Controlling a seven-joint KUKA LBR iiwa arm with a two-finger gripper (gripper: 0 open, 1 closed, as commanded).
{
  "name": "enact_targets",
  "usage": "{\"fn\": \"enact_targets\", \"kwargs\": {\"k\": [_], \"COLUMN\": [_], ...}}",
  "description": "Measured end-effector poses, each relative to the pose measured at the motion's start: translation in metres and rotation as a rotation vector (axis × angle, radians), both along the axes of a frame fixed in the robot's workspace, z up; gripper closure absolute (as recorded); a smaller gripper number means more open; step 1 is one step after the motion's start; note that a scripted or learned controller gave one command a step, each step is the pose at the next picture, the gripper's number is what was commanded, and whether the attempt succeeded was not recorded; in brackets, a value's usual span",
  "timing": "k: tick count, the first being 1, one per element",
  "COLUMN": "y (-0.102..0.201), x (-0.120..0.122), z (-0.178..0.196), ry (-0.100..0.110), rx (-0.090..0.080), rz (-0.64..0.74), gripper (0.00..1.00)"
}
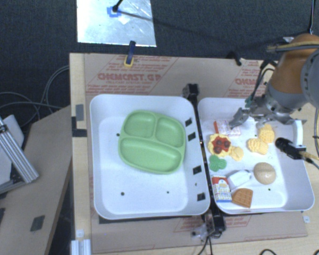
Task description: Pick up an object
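The right bin (292, 195) holds several toy foods: a red and yellow pizza piece (219, 144), yellow crinkled pieces (258, 145), a green broccoli (218, 163), a tan bun (265, 172), a waffle (243, 197) and a red and white carton (220, 188). My gripper (238, 120) hangs low over the back left part of this bin, just behind the pizza piece and beside a small red and white item (219, 127). Nothing shows held in it.
In the left bin (103, 195) lies a green divided plate (151, 141). A black divider with clips (198, 142) runs between the bins. The grey arm with its orange band (292, 68) reaches in over the right bin's back right corner. Cables trail along the right edge.
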State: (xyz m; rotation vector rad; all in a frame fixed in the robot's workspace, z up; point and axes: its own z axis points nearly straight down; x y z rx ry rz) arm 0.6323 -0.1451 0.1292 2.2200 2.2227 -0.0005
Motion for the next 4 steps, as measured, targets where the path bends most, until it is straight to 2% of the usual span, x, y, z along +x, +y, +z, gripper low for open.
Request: {"fn": "enact_targets", "kwargs": {"k": [1, 2, 3, 4], "y": [0.000, 0.001, 0.003, -0.002], "x": [0.002, 0.006, -0.003, -0.004], "z": [-0.042, -0.027, 0.022, 0.067], "ry": [-0.004, -0.015, -0.002, -0.005], "rx": [0.001, 0.000, 0.000, -0.001], "rz": [0.000, 0.001, 0.001, -0.001], "gripper": [0.00, 1.00, 1.00, 1.00]}}
